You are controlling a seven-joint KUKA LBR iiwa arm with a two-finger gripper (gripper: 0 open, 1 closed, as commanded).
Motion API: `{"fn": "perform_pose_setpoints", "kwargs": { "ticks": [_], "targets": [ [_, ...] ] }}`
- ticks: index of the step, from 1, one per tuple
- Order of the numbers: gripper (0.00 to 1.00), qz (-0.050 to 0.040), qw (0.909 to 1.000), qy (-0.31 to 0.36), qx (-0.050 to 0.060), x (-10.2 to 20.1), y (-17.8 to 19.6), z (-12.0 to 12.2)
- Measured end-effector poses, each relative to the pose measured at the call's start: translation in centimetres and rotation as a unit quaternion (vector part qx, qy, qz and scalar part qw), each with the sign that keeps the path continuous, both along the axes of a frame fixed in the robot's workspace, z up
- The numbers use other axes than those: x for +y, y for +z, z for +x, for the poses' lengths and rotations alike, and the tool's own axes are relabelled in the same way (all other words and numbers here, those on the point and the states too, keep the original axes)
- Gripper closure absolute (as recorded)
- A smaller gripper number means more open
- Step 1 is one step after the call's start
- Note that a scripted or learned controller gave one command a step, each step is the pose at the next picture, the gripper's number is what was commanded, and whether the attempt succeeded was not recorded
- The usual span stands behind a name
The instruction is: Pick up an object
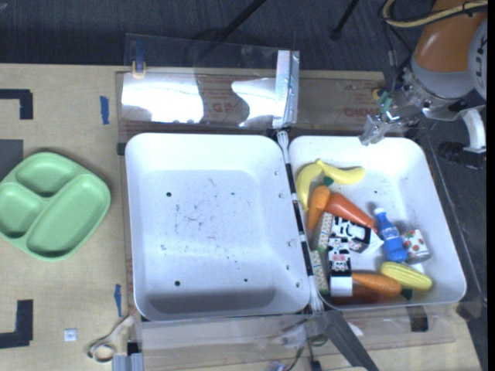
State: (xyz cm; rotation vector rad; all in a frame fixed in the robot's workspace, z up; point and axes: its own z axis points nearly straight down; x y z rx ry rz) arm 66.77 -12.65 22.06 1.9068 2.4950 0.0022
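Scissors (pixel 107 345): nearest the camera, lying on the tabletop (pixel 62 300) just off the left bin's near-left corner.
Left bin (pixel 155 161): white, shallow, side by side with the right bin (pixel 445 238).
Green tray (pixel 51 205): three compartments, on the tabletop left of the left bin, apart from it.
Corn cob (pixel 406 276): yellow, near the right bin's front wall, just beside a long orange-and-white piece (pixel 363 284).
Blue bottle (pixel 390 236): white cap, in the middle of the right bin, near a small red-and-white block (pixel 418 243).
Carrot (pixel 319 205): orange, along the bin's left side, touching the black-and-white patterned items (pixel 340 242).
Banana (pixel 325 175): yellow, towards the bin's far-left part.
End effector (pixel 377 132): over the right bin's far rim, apart from all objects; whether its fingers are apart or together, I cannot tell.
Arm (pixel 448 45): grey with orange, entering at far right.
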Motion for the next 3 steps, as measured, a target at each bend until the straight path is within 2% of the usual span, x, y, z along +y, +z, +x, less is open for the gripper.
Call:
{"fn": "perform_pose_setpoints", "kwargs": {
  "ticks": [1,2,3],
  "targets": [
    [0.00,-0.0001,1.0000,0.000,0.000,0.0,0.0,0.0],
    [0.00,0.0002,0.9964,0.085,0.003,-2.4,-13.5,-0.5],
    [0.00,0.0003,0.9964,0.085,0.003,-2.4,-13.5,-0.5]
  ]
}}
